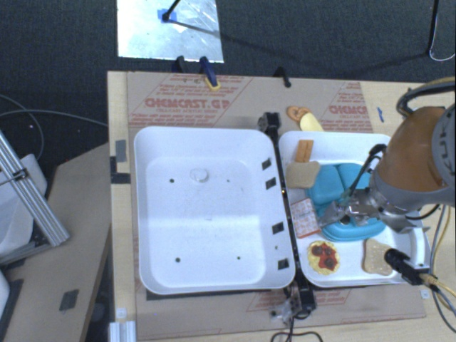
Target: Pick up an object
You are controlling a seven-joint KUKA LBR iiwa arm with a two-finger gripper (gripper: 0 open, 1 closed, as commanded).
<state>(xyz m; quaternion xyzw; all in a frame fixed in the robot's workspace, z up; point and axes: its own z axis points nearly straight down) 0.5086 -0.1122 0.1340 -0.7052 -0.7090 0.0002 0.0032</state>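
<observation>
Here the pincer (347, 212) is reaching down onto the blue objects (335, 185) in the right bin (335, 279), lower right of the frame; whether it is apart or together, one cannot tell.

A robotics lab: two shallow white plastic bins (206, 212) on a cardboard-covered desk (185, 95), aluminium framing (28, 198), trailing black cables (442, 20).

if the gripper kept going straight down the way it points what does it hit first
Most likely the blue dish in the right bin: the gripper hangs right over it. Depth is hard to judge from this slanted view.
</observation>
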